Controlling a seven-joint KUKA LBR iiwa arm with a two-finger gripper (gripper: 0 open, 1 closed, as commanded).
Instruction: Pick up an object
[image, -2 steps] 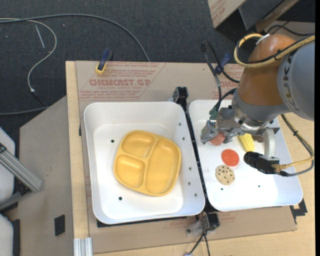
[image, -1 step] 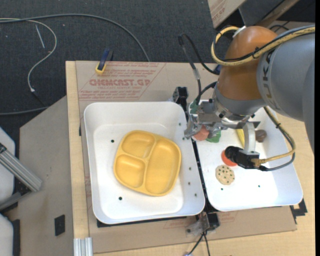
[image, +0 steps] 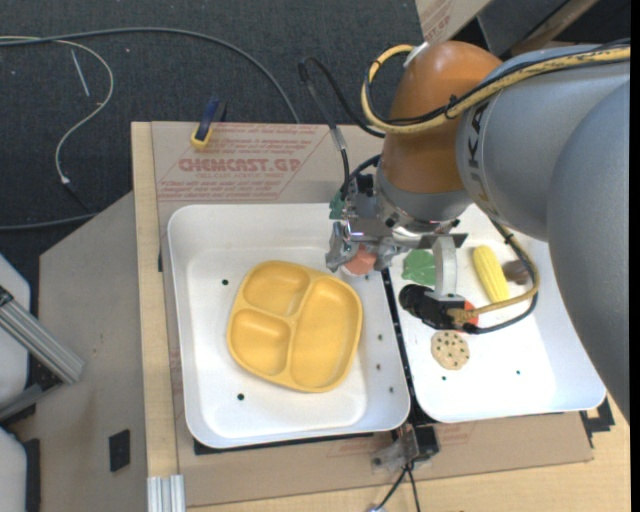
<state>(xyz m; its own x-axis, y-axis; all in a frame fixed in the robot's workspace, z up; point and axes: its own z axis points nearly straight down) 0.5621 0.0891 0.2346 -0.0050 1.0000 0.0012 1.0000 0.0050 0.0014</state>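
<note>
A small pink thing (image: 359, 263) lies at the left bin's (image: 190, 300) one o'clock corner, at one o'clock from the yellow plate (image: 296, 325). The gripper (image: 349, 248) is right on it; open or closed, I cannot tell. Corn (image: 489, 273) lies in the right bin (image: 540, 370).

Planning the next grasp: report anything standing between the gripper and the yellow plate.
One thing: a small pinkish object lies right at the gripper, just off the yellow plate's far right rim, in the left bin. Nothing else visible lies between them; the cookie and corn are in the right bin.
</note>
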